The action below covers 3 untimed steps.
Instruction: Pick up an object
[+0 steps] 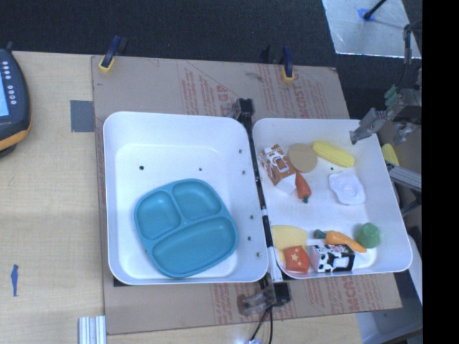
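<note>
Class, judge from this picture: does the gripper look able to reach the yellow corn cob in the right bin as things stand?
Probably yes. The gripper sits at the right bin's upper right edge, close beside the corn cob, which lies uncovered with nothing between them.

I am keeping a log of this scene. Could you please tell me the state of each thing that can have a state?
Gripper: over the right bin's far right corner, holding nothing visible.
Blue plate: lying flat in the left bin, nothing on it.
Corn cob: lying on its side in the right bin.
Carrot: lying flat.
Clamps: clipped on the board edge.
</note>
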{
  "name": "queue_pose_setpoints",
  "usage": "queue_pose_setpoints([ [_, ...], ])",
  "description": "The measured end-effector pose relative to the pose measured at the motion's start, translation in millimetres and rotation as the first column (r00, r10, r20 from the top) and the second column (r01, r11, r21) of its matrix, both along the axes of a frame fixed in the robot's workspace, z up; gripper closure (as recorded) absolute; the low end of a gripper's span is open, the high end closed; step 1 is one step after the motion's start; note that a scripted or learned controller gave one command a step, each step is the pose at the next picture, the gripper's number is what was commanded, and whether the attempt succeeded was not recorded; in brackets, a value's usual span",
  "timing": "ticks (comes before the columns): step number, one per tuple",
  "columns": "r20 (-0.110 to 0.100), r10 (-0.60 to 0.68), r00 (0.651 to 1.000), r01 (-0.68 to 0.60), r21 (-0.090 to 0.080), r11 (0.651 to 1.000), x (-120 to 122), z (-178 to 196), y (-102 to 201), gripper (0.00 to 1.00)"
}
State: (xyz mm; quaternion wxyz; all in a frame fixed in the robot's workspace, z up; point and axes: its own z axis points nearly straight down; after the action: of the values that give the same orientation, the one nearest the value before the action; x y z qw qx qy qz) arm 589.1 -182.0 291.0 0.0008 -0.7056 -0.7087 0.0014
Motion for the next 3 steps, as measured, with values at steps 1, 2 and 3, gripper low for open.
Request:
queue_pose_setpoints([
  [1,-0.002,0.003,1.000,-0.003,0.000,1.000,28.9,-74.7,32.5,0.00],
  [2,-0.002,0.004,1.000,-0.004,0.001,1.000,33.2,-145.7,90.9,0.00],
  [3,0.018,0.002,1.000,-0.002,-0.002,1.000,-17.0,-182.1,70.0,0.00],
])
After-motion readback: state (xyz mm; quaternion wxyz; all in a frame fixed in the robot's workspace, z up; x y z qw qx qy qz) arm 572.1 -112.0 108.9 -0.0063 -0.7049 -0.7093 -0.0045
